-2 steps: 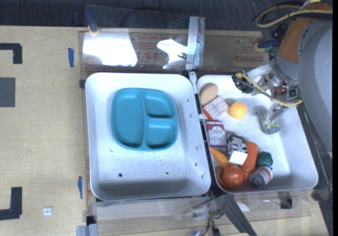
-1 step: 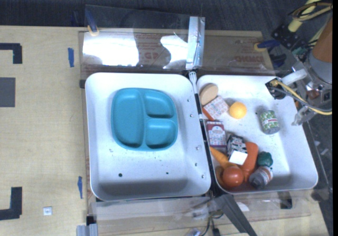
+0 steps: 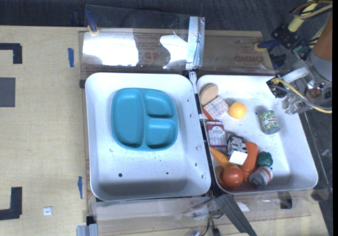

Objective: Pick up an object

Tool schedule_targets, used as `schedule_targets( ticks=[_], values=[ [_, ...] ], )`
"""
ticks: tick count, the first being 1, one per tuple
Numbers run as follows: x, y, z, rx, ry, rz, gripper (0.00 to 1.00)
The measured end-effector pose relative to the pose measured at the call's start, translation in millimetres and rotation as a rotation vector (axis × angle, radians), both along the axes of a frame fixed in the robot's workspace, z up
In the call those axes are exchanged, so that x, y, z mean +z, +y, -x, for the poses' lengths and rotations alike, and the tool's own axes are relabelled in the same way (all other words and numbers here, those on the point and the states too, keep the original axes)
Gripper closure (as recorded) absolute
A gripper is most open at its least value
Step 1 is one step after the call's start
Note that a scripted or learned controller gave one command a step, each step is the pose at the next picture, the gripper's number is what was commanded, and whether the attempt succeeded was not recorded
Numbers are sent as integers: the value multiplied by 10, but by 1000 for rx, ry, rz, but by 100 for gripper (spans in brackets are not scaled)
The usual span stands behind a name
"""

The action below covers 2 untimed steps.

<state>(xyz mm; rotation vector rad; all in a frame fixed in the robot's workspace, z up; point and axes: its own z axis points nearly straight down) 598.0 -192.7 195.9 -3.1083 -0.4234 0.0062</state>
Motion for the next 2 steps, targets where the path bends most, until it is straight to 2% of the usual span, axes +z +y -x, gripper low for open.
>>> schedule_targets(
  ticks=[1,2],
  values=[
    [-5,0,2,0,1,0,0],
    [-561,608,-39,78,2,0,0]
  ],
)
